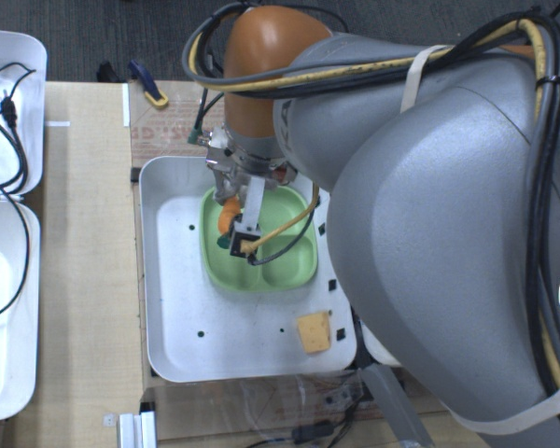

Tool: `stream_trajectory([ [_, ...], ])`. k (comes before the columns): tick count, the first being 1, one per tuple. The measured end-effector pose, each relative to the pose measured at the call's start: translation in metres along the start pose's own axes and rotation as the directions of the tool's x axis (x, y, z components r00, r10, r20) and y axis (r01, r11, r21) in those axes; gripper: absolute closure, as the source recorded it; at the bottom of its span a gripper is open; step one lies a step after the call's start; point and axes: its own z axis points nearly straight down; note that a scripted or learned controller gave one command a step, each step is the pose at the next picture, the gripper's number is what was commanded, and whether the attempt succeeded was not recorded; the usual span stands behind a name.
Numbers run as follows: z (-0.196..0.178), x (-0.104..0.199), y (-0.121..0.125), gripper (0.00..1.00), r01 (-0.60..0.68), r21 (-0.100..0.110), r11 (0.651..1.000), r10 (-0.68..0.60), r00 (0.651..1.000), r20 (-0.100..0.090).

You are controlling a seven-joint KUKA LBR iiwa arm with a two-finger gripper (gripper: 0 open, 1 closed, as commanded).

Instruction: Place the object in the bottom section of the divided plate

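Your arm's two-finger gripper (230, 200) hangs over the pale green divided plastic plate (294, 273), which sits in the shallow white bin (177, 329) toward the bin's 12 o'clock side. The small orange object (229, 217) shows right under the gripper, at about 9 o'clock on the plate. A dark green bit (226, 242) lies just toward 6 o'clock from it. It may belong to the same object, but it is too small to tell. From this slant you cannot tell whether the gripper is clamped on the orange object or merely beside it, because the wrist hides the contact.

I judge the step in hand to be the carry and release into the bottom section, the compartment at the plate's 6 o'clock. The object is not there yet.

To do it well:
- Confirm the grasp first, and if the piece looks loose, re-grip before you travel.
- Move toward 6 o'clock and cross the raised divider with clearance, so the object cannot catch the ridge and tip the light plate.
- Lower until the object is near the compartment floor and let go low, so it neither bounces nor rolls out.
- Withdraw straight up.

The tan square block (314, 331) at the bin's 5 o'clock is well apart from the plate, so leave it alone.
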Motion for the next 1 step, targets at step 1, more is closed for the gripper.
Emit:
stream_trajectory([
  [1, 0.0001, -0.0002, 0.0001, 0.00, 0.000, 0.000, 1.000, 0.000, 1.000, 0.000],
])
